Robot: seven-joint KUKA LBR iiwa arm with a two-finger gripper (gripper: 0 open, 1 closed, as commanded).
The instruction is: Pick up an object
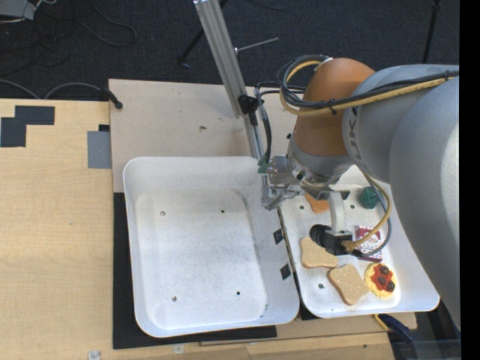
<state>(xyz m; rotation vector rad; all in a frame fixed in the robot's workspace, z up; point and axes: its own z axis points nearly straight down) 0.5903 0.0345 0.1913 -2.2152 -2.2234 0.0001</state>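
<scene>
Toast slice (320,253), right bin (405,295), front half.
Probably light, stiff, flat (take it by opposite edges); gripper (271,190) hangs at the bin's inner rim, apart or together I cannot tell.

Two shallow white bins stand side by side: the left bin (195,261) and the right bin (414,289). The right bin holds two toast-shaped slices, an upper slice (318,253) and a lower slice (349,283); one yellow disc (380,278) topped with red; one green object (368,196); one red-and-white packet (369,236); and, as far as the view allows, one orange item (317,199), mostly covered by the wrist. One arm (420,141) is present.
</scene>
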